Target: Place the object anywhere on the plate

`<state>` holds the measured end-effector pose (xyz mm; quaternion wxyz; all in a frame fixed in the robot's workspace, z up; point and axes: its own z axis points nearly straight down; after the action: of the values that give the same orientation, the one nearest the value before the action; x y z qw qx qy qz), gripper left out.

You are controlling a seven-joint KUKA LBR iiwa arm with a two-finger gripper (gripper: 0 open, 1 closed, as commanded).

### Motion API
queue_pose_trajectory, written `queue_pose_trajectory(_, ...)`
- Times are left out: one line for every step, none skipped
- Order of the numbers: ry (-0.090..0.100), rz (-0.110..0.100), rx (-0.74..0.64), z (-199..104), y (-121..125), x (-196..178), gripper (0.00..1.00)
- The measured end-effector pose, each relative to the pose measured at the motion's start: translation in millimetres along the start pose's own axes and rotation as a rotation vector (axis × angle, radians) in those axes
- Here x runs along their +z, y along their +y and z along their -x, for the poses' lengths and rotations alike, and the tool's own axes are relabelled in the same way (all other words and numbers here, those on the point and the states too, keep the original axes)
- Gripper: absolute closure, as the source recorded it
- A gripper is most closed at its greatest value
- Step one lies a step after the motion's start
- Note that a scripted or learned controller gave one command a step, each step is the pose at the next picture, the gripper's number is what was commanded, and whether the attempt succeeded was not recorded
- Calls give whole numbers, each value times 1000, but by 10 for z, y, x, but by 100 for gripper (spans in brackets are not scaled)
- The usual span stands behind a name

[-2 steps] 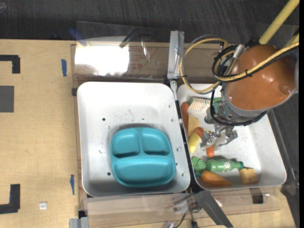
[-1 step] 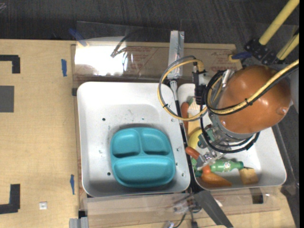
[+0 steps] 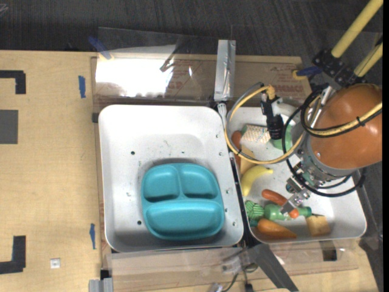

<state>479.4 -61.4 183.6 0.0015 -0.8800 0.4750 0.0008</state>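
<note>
Over in the right bin [image 3: 352, 221], lower right of the frame, the gripper [image 3: 294, 201] was down among the toy food, just above a green veggie [image 3: 275, 212] and a carrot [image 3: 275, 227], banana [image 3: 255, 176] nearby. Couldn't tell its state. Teal plate [image 3: 182, 201] sat in the left bin [image 3: 121, 132], lower center.

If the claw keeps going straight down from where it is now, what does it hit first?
Probably the small green toy vegetable in the right bin, directly beneath the claw. A red chili-like piece lies close beside it; depth is unclear, so which gets touched first is uncertain.
</note>
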Motion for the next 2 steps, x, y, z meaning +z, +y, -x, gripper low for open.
queue_pose_trajectory(-2,1,-327,-390,258,13,100)
queue_pose_trajectory(-2,0,-622,-677,352,203,100)
